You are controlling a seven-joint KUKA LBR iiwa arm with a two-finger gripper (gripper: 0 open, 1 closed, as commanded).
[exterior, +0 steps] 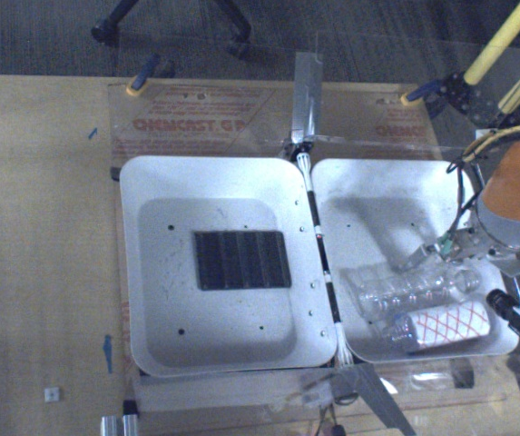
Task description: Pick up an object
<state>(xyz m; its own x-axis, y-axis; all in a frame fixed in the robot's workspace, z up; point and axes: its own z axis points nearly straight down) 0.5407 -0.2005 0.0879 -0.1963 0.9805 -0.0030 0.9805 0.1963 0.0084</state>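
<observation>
Two white bins sit side by side on a wooden surface (42,243): the left bin (151,189) holds a dark ribbed tray (241,260), and the right bin (368,189) holds a clear plastic bottle (409,289) lying beside a red-and-white patterned package (450,323). The arm (514,193) reaches in from the right, its claw (441,248) low over the right bin just above the bottle. Whether the claw is open or closed cannot be told.
</observation>
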